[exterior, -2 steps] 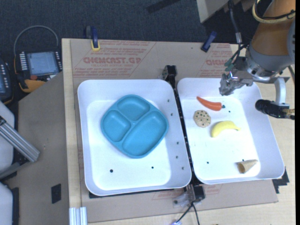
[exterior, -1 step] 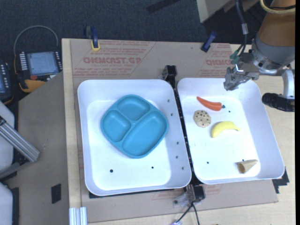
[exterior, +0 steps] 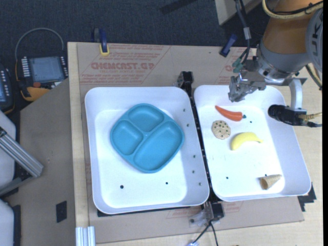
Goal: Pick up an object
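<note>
Hand: my hand hovers just above the carrot, grip unreadable from here.
Why there: carrot looks likeliest pick; cookie and banana lie beyond.

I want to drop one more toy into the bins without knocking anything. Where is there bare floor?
Left bin: bare strips around the blue divided plate, widest along the near edge. Right bin: bare near-left floor between the cookie and the cone. Crowded: under the gripper, by the carrot and banana.
</note>
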Tool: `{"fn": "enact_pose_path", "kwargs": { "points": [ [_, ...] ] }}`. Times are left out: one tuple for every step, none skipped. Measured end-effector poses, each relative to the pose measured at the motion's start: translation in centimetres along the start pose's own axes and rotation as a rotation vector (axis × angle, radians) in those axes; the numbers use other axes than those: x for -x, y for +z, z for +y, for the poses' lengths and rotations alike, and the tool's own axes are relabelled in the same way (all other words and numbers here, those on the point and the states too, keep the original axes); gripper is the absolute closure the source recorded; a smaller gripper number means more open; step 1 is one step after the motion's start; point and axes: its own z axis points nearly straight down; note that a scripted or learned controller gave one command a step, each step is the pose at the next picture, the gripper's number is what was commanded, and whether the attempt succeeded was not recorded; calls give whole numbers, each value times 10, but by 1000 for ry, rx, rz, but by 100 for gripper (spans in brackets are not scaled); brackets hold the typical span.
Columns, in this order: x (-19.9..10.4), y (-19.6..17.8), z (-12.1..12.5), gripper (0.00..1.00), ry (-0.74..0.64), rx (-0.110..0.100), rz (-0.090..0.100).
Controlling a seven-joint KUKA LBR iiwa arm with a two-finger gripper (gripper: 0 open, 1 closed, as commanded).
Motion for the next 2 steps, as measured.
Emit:
{"fn": "enact_pose_path", "kwargs": {
  "points": [
    [-53,17,-20,100,-1,-2,1],
    [-104,33,-33,100,0,-2,0]
  ]
}}
